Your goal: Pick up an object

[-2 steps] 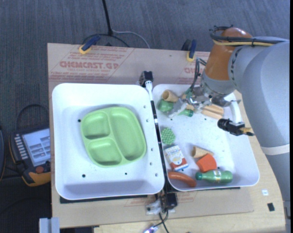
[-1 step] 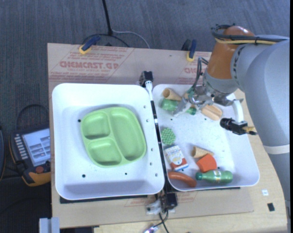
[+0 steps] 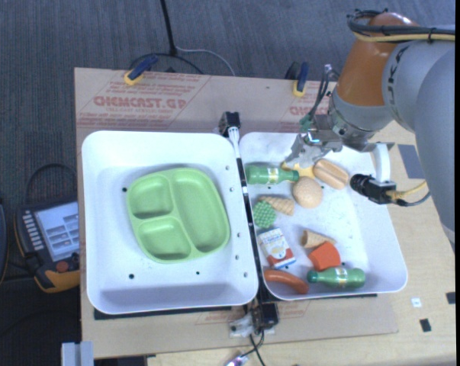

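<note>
Dark grey carpet (image 3: pixel 69 21) covers the floor all round, with a black cable (image 3: pixel 166 17) running down from the top of the frame. At the far left edge, on the floor, sits a handheld control pendant with a small screen (image 3: pixel 50 235).

The desk is topped by a brown cardboard sheet with red printing (image 3: pixel 142 101), held at its upper edge by two yellow-and-blue clamps (image 3: pixel 138 69).

Two shallow white plastic bins sit side by side, touching along the middle. The left bin (image 3: pixel 107 280) holds one thing: a light green plastic plate with three compartments (image 3: pixel 178 213), lying flat near its centre.

The right bin (image 3: pixel 386 258) holds the toy food. I count two green bottles: one with a yellow label lying at the upper left (image 3: pixel 269 175), one lying along the lower edge (image 3: pixel 338 278). Between them come one green and yellow corn cob (image 3: pixel 269 208), one small white carton with a red print (image 3: pixel 274 245), one red-orange sausage (image 3: pixel 284 280), one tan round bun (image 3: pixel 308 193), one orange wedge-shaped piece (image 3: pixel 323 253) and one hot dog in a bun (image 3: pixel 330 174).

The grey arm with the orange band (image 3: pixel 367 59) comes in from the upper right. Its end effector (image 3: pixel 310 147) hangs low over the upper part of the right bin, just beside the hot dog and the upper bottle; I cannot tell how it stands.
</note>
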Controlling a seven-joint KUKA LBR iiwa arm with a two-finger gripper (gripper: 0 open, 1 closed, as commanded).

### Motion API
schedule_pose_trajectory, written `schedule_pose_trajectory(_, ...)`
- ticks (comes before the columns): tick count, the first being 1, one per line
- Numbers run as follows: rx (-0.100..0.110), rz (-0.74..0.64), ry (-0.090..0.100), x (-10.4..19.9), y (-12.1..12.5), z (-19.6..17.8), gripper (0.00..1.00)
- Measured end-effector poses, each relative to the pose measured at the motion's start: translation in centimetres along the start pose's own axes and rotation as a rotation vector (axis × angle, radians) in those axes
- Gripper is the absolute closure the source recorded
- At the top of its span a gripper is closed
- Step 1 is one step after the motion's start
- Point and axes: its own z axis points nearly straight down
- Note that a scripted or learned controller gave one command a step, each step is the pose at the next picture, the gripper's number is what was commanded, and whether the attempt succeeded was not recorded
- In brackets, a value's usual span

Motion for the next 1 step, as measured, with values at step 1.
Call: schedule_pose_trajectory(1, 0.004, 0.001, 0.0, -0.04, -0.1, 0.17, 0.0)
